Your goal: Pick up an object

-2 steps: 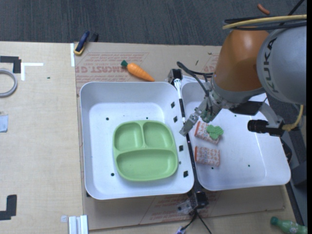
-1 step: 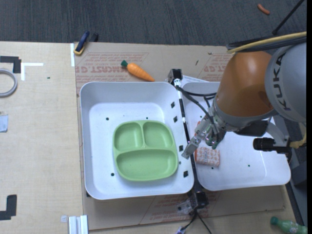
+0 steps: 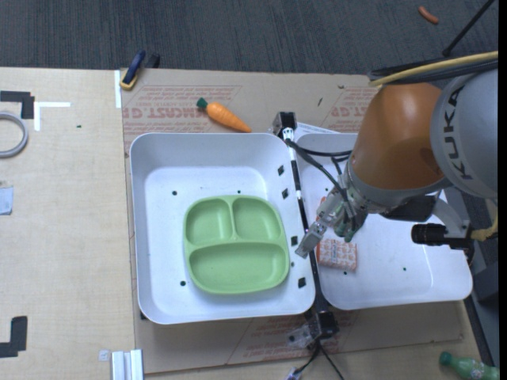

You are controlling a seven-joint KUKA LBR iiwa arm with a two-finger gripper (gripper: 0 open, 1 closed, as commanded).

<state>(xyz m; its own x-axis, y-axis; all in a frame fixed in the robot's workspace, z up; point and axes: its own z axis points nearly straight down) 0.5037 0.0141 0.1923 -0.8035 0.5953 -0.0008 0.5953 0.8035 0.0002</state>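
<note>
Reaching in over the right bin (image 3: 444, 287), the grey arm (image 3: 444, 145) with its glossy orange band hangs its gripper (image 3: 323, 229) at the bin's left rim, just above a small patterned packet (image 3: 338, 255) lying flat on the smooth white floor. Whether the fingers are apart or together, I cannot tell (they are small and blurred). The left bin (image 3: 154, 212) holds a rounded green divided plate (image 3: 236, 244). A toy carrot (image 3: 224, 115) lies on the cardboard-covered tabletop (image 3: 63, 236) behind.

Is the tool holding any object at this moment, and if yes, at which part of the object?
It cannot be told. The tool hangs above a small patterned packet in the right bin, but nothing shows between its tips.
</note>
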